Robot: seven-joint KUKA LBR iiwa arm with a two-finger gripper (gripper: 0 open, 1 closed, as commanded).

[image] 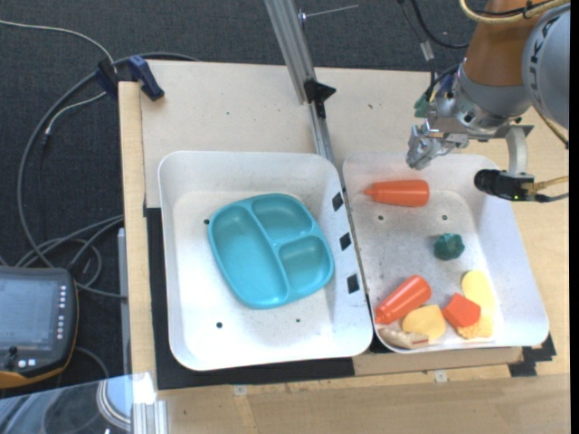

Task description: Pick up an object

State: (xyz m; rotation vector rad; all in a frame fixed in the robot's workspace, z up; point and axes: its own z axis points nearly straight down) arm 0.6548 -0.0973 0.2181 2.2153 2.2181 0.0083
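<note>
You see the arm [520, 39] reaching in from the right, its tool [422, 155] poised above the far edge of the right bin [507, 242], just beyond an orange carrot-like piece [398, 193]. Further down that bin you find a small dark-green object [448, 246], then a cluster near the front: a second orange piece [403, 298], yellow pieces [425, 322], and a red-orange block [462, 311]. The left bin [181, 242] holds a teal divided plate [270, 249]. Both bins rest on the tabletop [226, 107].

The arm [507, 43] reaches in from the right, wrist pointing down.
</note>
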